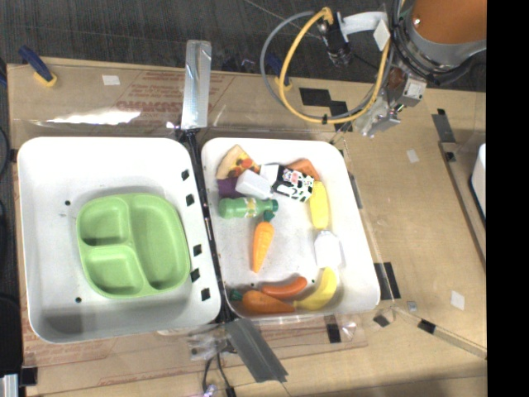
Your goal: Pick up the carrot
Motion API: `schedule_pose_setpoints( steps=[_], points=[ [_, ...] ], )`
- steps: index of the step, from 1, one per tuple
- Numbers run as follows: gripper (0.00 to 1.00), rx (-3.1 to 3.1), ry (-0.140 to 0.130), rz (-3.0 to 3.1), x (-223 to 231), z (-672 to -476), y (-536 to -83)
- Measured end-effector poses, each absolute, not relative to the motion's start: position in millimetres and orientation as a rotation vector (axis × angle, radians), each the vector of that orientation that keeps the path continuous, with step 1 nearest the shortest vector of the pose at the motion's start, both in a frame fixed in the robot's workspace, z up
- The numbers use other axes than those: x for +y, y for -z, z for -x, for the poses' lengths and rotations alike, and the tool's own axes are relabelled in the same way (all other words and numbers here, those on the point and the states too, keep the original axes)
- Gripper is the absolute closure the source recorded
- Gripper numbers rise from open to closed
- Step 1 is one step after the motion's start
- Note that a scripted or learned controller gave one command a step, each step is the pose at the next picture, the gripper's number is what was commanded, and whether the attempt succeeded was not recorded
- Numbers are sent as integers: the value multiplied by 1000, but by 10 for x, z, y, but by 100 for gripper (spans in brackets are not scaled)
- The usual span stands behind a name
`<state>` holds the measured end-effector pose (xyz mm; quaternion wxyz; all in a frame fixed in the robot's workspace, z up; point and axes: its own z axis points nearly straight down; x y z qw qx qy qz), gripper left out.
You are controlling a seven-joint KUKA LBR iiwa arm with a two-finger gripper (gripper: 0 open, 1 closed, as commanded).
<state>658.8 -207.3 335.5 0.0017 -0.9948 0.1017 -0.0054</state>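
- The gripper hung at the upper right of the camera view, below the arm's orange band, over bare bench just past the top-right corner of the right bin. Whether it was open or closed could not be told; nothing was seen in it.
- The carrot lay down and to the left of the gripper, well apart from it, near the middle of the right bin's floor.
- Its long axis ran nearly top to bottom in the view, slightly tilted, with the leafy green end uppermost and the tip pointing toward the bin's near edge. A grasp would likely need to close across that axis, side to side.
- The green top touched or nearly touched a green bottle lying crosswise above it.
- To its right was bare white floor, then a yellow piece and a white block along the right wall.
- To its left was a strip of open floor before the wall shared with the left bin, where a green divided plate sat.
- Below the tip, a red-orange sausage-shaped toy and a banana crowded the near rim.
- I judged the mid-body the cleanest place to grip, with room on both flanks.
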Motion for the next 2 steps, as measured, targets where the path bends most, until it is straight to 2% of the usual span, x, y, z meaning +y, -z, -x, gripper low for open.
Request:
schedule_pose_setpoints(
  steps=[1,2],
  points=[
    [100,307,4,3121,-2080,-6153,-3089],
    [100,311,10,3121,-2083,-6438,-3297]
  ],
)
